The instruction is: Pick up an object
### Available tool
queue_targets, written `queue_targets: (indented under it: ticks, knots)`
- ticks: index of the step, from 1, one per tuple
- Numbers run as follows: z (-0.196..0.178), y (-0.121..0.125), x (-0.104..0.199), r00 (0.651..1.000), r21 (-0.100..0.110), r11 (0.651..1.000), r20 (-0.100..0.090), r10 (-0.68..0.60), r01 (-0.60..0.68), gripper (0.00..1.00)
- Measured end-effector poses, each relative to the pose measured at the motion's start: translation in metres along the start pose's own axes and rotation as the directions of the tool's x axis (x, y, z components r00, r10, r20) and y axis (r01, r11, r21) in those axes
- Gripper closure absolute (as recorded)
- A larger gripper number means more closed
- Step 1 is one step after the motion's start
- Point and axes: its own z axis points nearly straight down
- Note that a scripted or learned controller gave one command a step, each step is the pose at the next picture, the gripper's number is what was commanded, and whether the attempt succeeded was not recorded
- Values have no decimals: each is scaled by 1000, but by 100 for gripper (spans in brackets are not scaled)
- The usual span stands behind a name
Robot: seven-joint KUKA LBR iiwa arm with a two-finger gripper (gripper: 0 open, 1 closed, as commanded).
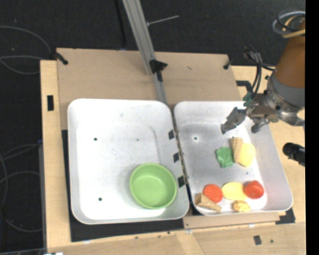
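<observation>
My gripper [243, 123] hangs over the back right part of the right bin [202, 122]; its fingers are spread open and hold nothing. Just below it lie a tan ridged piece [236, 145], a pale yellow object [246, 154] and a green block [224, 156]. Along the bin's front edge sit an orange-red ball [212, 192], a yellow oval [233, 190], a red tomato-like object [253, 189], a tan piece [207, 203] and a small yellow piece [241, 206].
A green bowl [153, 185] sits at the front right of the left bin [106, 137]. A grey metal pole [141, 31] slants from the back down to the seam between the bins. Bare bin floor lies left of the gripper.
</observation>
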Motion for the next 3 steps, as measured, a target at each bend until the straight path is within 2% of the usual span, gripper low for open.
queue_targets:
  ticks: [1, 3]
  knots:
    - [0, 0, 0, 1000, 0, 1000, 0, 1, -1, 0]
    - [89, -6, 7, 1000, 5, 1000, 3, 6, -6, 0]
